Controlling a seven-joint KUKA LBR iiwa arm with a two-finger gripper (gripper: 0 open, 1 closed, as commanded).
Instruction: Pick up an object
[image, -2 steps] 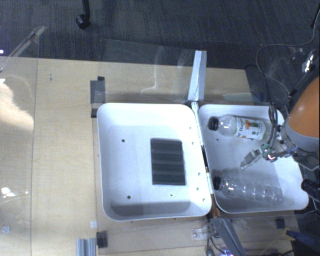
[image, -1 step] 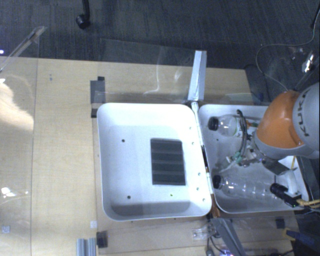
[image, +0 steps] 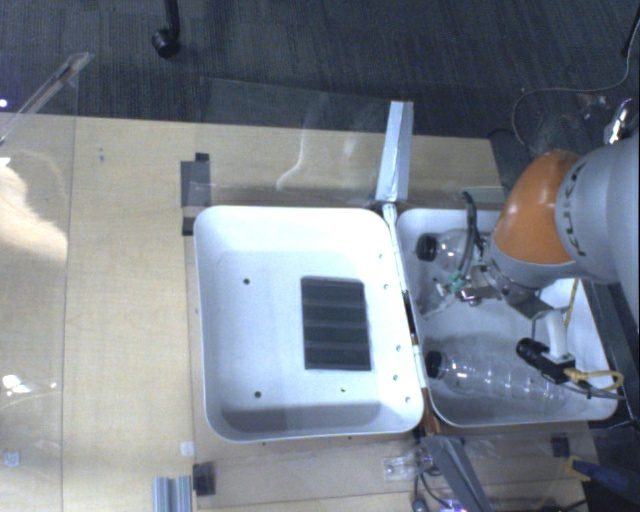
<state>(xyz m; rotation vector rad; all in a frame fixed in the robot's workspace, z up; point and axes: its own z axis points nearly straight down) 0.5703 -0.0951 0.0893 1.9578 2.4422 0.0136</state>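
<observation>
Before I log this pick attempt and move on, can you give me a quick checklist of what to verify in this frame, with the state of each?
1. Arm over the right bin: ok; the orange band sits above it.
2. Objects to pick in the right bin: ok; a clear bottle lies near the front wall and another clear bottle near the back.
3. Pincer down among them: ok, low between the two bottles.
4. Object held between its tips: cannot tell; clutter and glare hide them.
5. Left bin contents: ok; a dark ribbed block lies flat mid-bin.
</observation>
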